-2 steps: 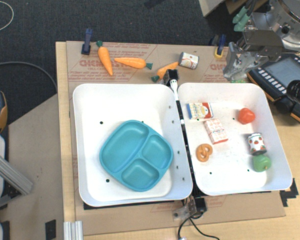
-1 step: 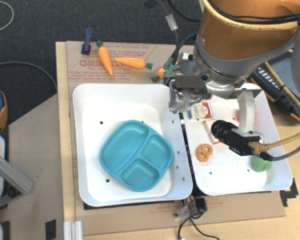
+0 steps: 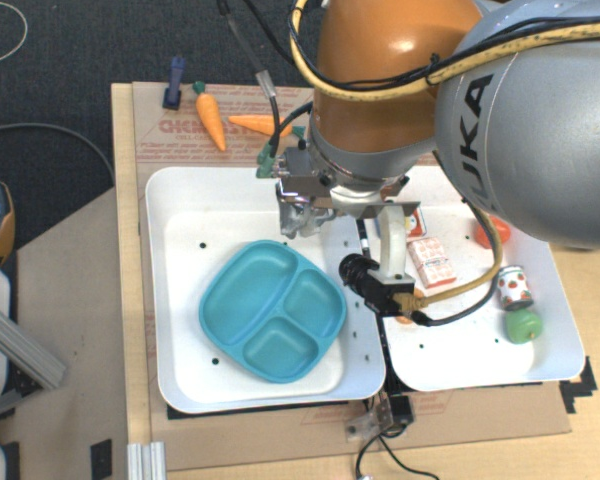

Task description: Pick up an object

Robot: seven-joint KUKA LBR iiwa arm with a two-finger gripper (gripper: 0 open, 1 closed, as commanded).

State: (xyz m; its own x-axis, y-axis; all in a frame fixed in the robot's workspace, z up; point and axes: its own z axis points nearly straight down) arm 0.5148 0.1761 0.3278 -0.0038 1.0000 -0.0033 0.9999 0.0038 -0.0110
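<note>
A teal divided plate (image 3: 272,311) lies in the left bin (image 3: 170,268). The right bin (image 3: 480,363) holds a red and white box (image 3: 432,263), a green apple (image 3: 522,325), a small patterned ball (image 3: 511,286) and an orange object (image 3: 488,234) partly hidden by the arm. My gripper (image 3: 340,233) hangs low over the divide between the two bins, just beyond the plate's far right edge and left of the box. Its fingers stand apart, open, with nothing between them.
Two carrots (image 3: 211,120) (image 3: 252,124) and a blue object (image 3: 173,82) lie on the cardboard behind the left bin. A black cable loop (image 3: 365,278) dangles from the wrist over the bin divide. The bulky arm covers the back of the right bin.
</note>
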